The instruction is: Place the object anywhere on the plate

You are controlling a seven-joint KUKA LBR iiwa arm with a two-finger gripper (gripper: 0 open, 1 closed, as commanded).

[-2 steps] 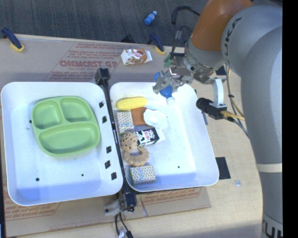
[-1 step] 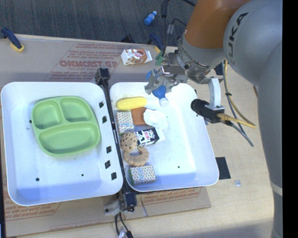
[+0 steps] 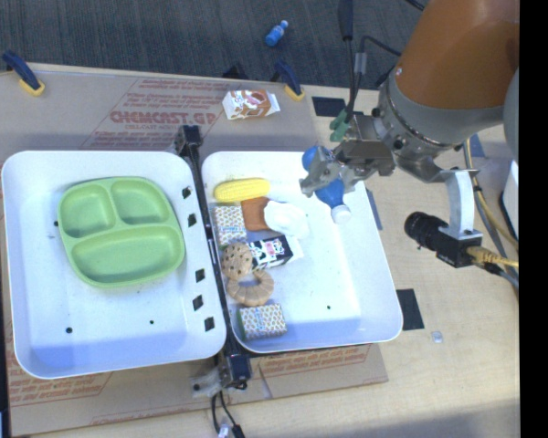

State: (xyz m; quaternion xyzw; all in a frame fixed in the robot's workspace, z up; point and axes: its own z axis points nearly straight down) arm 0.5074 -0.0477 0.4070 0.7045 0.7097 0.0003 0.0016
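A green three-compartment plate (image 3: 121, 231) lies in the left bin (image 3: 36, 336). Over the back right of the right bin (image 3: 365, 290), my gripper (image 3: 321, 177) is shut on a small blue bottle (image 3: 330, 195) with a white cap. The bottle's blue body shows on both sides of the grey fingers, and its cap points down toward the bin's right side. The gripper is well to the right of the plate, across the divider between the bins.
The right bin's left half holds a corn cob (image 3: 241, 190), a brown block (image 3: 255, 213), a white lump (image 3: 286, 217), a cookie (image 3: 237, 259), a ring-shaped pastry (image 3: 250, 288) and small boxes (image 3: 262, 320). A snack packet (image 3: 250, 104) and clamps lie on the board behind.
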